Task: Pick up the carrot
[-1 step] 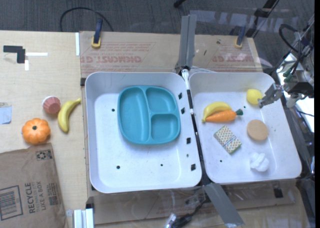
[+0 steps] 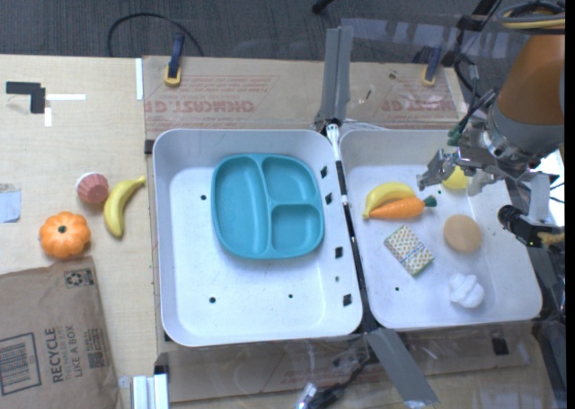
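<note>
the claw (image 2: 456, 170) sits over the upper part of the right bin (image 2: 530, 304), at the end of the grey arm (image 2: 535, 84) that comes in from the right edge. its dark fingers point down and to the left, with a pale gap showing between the two tips, so i judge it parted rather than closed. nothing is seen between the fingers. a small yellow object (image 2: 456, 179) lies directly under the wrist; what it is cannot be told.

progress: the pick is not yet done. the carrot (image 2: 396, 208) rests on the floor of the right bin, left of the claw and apart from it. what is left, in my judgement, is a short move left and down, a close on the carrot's body, and a lift.

condition of the carrot: orange, tapered, lying roughly flat, thin tip to the left, blunt end with a small green stub to the right. it lies touching the banana (image 2: 388, 193) along its upper side, which may crowd a finger placed there.

surroundings in the same bin: a patterned block (image 2: 409, 248) just below the carrot, a tan round object (image 2: 463, 234) to its right, a white crumpled piece (image 2: 465, 289) lower still. the left bin (image 2: 180, 245) holds a blue divided plate (image 2: 268, 204).
</note>
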Available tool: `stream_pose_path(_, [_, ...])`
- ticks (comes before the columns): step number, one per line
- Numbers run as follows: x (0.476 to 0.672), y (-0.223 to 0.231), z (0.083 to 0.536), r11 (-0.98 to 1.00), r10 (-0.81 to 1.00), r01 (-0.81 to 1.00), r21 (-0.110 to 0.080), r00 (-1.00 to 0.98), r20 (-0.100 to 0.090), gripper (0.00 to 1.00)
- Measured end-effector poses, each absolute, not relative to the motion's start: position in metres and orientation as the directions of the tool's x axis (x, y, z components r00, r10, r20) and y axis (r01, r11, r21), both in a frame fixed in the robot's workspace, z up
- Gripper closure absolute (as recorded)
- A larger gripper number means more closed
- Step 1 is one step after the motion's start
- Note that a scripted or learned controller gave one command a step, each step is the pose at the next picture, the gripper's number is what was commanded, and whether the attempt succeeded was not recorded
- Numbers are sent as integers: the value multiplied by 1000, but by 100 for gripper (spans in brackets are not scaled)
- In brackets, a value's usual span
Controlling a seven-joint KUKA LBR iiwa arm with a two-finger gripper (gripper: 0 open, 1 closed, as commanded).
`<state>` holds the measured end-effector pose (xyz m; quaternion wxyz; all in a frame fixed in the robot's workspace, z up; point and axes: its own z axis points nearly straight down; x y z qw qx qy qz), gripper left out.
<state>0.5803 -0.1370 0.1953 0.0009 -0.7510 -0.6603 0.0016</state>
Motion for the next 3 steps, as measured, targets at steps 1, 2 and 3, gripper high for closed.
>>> stream_pose_path(1, [604,-111,94,30,1000,1000,3,-30,-1,0])
stream_pose_path(2, [604,-113,103,25,1000,1000,5,-25,-1,100])
stream_pose_path(3, [485,-53,191,-76,997,997,-4,76,0,100])
